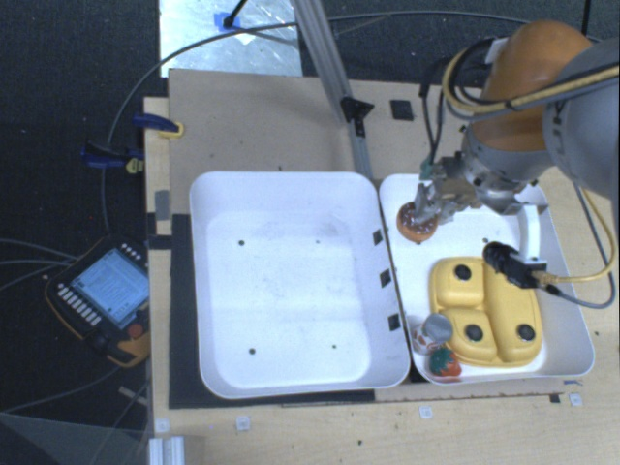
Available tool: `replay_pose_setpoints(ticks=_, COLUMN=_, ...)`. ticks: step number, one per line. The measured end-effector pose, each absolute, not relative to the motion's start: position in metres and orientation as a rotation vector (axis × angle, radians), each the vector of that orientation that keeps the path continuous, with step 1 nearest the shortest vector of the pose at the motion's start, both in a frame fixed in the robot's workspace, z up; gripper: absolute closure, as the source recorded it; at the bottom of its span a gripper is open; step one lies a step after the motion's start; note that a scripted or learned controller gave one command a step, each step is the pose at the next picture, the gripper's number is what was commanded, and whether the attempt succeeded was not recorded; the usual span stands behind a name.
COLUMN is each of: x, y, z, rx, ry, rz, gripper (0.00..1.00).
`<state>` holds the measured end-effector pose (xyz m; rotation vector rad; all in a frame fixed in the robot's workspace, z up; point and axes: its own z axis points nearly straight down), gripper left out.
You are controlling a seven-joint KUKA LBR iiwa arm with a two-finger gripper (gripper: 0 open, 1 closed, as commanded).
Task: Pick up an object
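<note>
My gripper [424, 209] hangs over the upper left corner of the right bin [567, 352], below the grey wrist and orange band. A small round brown object [415, 227] sits directly under its tip, touching or nearly touching it; the contact is hidden by the gripper body. A large yellow block [486, 310] with black dots lies in the lower half of the same bin. A small grey piece [436, 329] and a red and green piece [445, 361] lie by the yellow block's left edge.
The left bin [208, 260] stands beside the right one on the brown bench. A black cable connector [509, 263] hangs above the yellow block. A metal pole [329, 56] slants in at the back. A handheld pendant [105, 289] lies off the bench at left.
</note>
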<state>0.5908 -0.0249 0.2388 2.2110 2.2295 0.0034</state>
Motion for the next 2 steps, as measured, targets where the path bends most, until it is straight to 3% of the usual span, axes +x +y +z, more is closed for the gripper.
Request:
replay_pose_setpoints(ticks=1, x=0.585, y=0.03, z=0.233, rx=2.213, ry=2.23, rz=0.002, gripper=1.0)
replay_pose_setpoints(ticks=2, x=0.597, y=0.075, z=0.235, rx=2.212, ry=2.23, rz=0.005, gripper=1.0)
